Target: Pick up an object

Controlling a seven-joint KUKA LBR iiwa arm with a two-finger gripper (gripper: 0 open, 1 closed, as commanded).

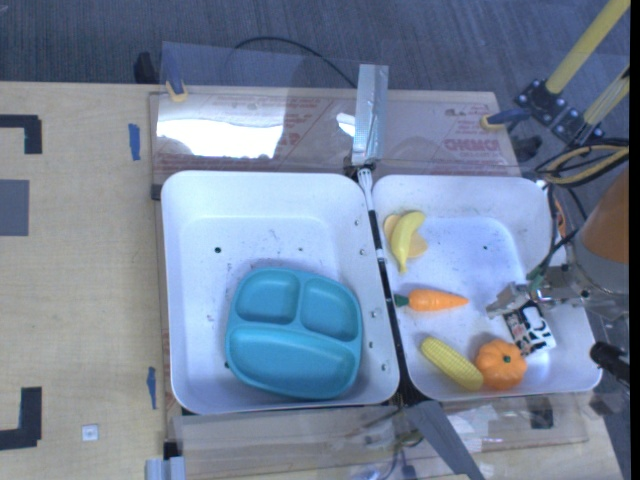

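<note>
Grey carpeted floor (300, 8) running across the top of the frame. Pale wooden bench (75, 268) filling the left side, bearing black marks and blue tape. Light glaring off a clear sheet (230, 128) at upper centre.

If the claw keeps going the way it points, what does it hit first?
Likely the carrot: the claw points left across the right bin, and the carrot lies next in that line. Its height above the bin is unclear.

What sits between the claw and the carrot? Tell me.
Nothing visible. The claw is in the right bin, and bare bin floor separates it from the carrot to its left. The corn and pumpkin lie nearer the camera, off that line.
</note>
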